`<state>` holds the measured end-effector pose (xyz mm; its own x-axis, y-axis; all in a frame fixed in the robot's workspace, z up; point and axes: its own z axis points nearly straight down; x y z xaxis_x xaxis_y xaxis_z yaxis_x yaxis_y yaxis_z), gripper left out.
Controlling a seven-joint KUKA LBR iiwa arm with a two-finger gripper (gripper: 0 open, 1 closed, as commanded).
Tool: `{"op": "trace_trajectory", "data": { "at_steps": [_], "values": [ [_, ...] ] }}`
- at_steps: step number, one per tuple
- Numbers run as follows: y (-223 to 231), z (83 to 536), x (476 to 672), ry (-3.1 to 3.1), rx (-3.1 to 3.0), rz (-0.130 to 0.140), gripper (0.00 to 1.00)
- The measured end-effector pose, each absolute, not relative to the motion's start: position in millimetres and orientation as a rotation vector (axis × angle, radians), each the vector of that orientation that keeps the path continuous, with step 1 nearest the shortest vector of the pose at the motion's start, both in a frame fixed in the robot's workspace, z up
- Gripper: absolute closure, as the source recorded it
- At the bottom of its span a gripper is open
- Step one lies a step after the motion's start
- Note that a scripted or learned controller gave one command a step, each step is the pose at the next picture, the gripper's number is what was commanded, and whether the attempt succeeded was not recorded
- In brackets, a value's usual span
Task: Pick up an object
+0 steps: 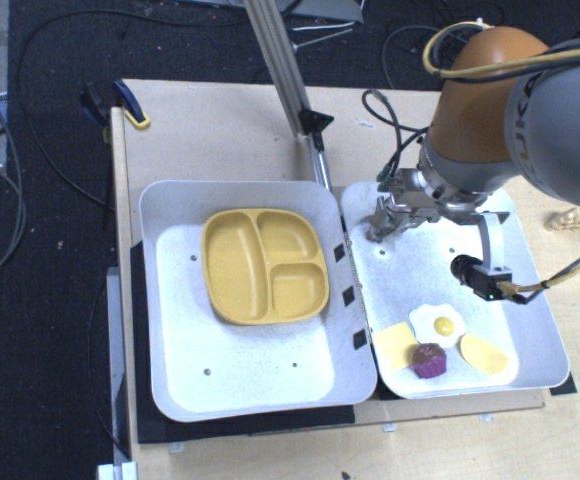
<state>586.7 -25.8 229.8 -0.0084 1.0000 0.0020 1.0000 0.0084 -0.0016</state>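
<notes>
Two white bins sit on the counter (210, 128); the tool (382, 223) hovers over the right bin (540, 338), its grip impossible to tell, well apart from the toy fried egg (438, 323).

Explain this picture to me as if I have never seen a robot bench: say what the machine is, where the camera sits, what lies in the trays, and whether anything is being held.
The camera is fixed above a bench and looks down at a slant. The big grey shape with an orange band is a robot arm, reaching in from the picture's right. At its tip is the gripper, a two-fingered metal claw, low over the top end of the right bin; nothing shows between its fingers.

Two shallow white bins sit side by side. The left bin holds a yellow divided plate. At the near end of the right bin lie toy foods: a fried egg, a purple piece and two yellow pieces, one to its left and one to its right. They are well apart from the gripper.
</notes>
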Motion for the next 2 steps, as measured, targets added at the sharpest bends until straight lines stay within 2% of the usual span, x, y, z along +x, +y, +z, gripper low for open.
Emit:
{"op": "trace_trajectory", "data": {
  "at_steps": [1, 2],
  "values": [
    [27, 219, 568.7, -2.227, -2.211, 0.002, 1.00],
    [75, 232, 551.5, -2.229, -2.210, 0.000, 1.00]
  ]
}}
